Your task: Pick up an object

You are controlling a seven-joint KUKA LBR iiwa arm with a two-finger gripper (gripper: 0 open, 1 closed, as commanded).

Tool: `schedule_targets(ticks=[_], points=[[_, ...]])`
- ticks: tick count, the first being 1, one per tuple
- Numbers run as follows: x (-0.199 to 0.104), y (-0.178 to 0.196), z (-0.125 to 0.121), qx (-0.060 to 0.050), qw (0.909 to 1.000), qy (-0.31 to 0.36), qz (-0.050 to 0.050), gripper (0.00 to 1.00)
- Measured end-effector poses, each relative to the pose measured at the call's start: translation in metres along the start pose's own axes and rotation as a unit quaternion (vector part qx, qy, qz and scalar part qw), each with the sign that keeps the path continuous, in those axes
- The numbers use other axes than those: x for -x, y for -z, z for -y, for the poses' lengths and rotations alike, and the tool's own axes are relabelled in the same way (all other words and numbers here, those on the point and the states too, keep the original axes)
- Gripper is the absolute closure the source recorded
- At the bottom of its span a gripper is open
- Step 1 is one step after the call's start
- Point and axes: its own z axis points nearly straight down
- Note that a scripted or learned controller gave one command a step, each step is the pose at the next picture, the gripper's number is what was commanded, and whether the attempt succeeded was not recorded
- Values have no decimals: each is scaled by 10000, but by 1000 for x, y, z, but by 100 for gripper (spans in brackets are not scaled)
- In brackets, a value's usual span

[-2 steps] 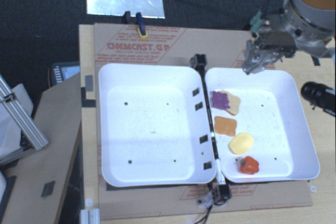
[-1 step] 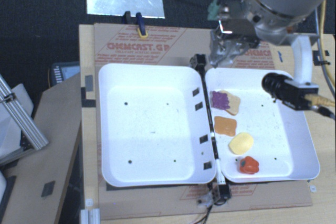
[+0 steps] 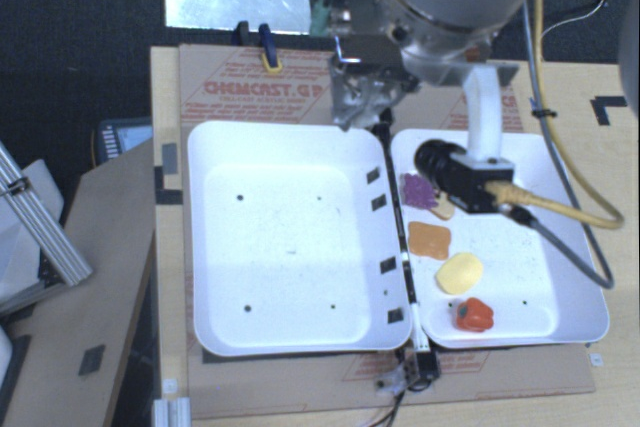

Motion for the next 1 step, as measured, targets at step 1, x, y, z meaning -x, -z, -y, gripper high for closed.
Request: schedule_targets(ticks=[1], points=[[-25,0,-40,11,10000,-27,9,100]])
